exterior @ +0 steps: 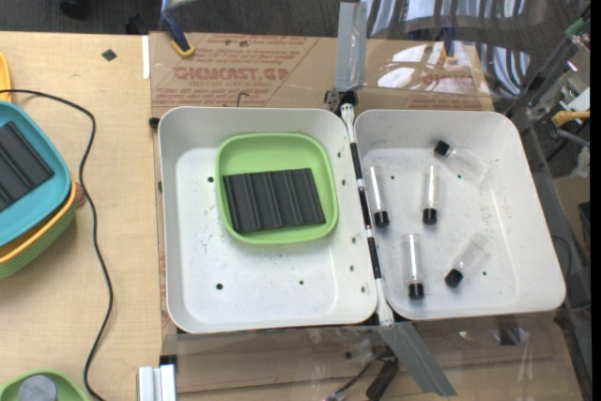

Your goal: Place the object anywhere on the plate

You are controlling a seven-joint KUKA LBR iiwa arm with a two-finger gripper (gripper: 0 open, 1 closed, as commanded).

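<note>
A green square plate (277, 151) with a dark ribbed insert (275, 200) lies in the left bin (188, 230), toward its back. Several clear tubes with black caps lie loose in the right bin (526, 230): one near the dividing edge (376, 194), one upright in the middle (430, 194), one at the front (412, 266), one at the front right (467, 260), and one at the back (458, 155).
Cardboard sheets (239, 70) stand behind the bins with clear panels above them. A stack of teal and yellow plates (33, 192) sits at the left on the wooden bench, with a black cable (94, 230) running beside it.
</note>
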